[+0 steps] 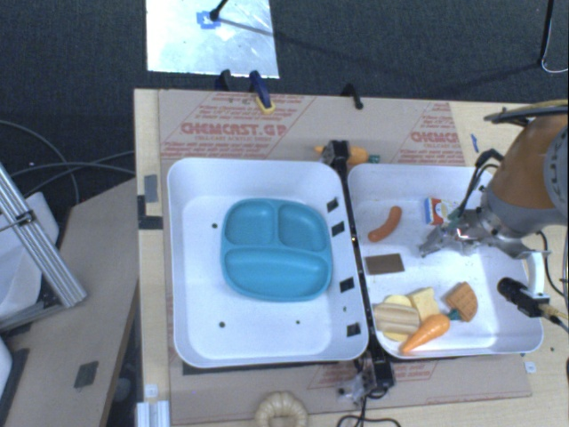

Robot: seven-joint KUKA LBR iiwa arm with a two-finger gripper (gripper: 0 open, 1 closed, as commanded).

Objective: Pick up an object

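The right bin [507,336] holds several toy foods: a reddish sausage [385,224], a flat brown square [384,263], a carrot [425,332], a pale bread slice [396,317] with a cheese wedge [424,302], and a brown waffle piece [461,301]. A small red, white and blue box [434,210] lies near the bin's back. My gripper [447,237] hangs low over the right bin's middle, just below that box and right of the sausage. Nothing visible sits in it.
A blue divided plate [276,249] lies in the left bin [191,265]. A yellow object [356,156] rests behind the bins' divider, and a beige ring [283,409] lies at the bench's front edge. The arm's body [529,181] covers the right bin's far right.
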